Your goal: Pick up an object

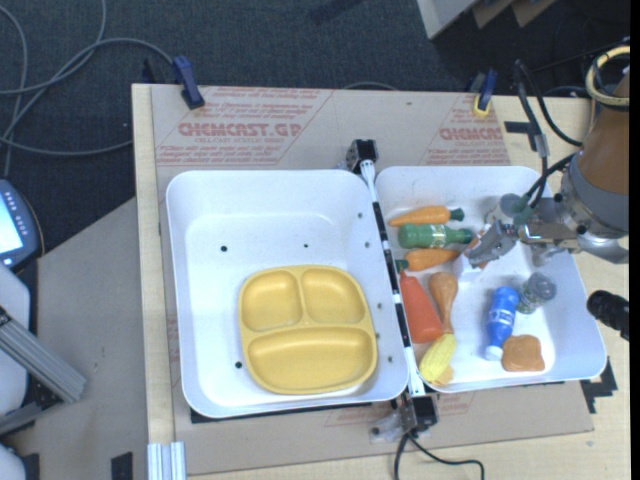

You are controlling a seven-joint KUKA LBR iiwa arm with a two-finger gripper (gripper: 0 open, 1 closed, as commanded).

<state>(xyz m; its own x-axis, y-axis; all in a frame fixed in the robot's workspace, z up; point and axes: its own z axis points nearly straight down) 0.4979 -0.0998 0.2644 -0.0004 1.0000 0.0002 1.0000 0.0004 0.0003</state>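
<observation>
Nothing lifted yet, I judge: my gripper (487,245) hangs in the right bin (566,363), fingers seemingly parted and empty, with the green bottle (436,235) at its nine o'clock.

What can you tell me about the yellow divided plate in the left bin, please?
The yellow divided plate looks like smooth moulded plastic, a rounded rectangle with a raised rim. It has three compartments: two smaller ones on the far side and one wide one nearest the camera. It lies flat and right side up on the floor of the left bin, toward the near right corner, turned slightly askew. Nothing lies in it, and only the bin touches it.
</observation>
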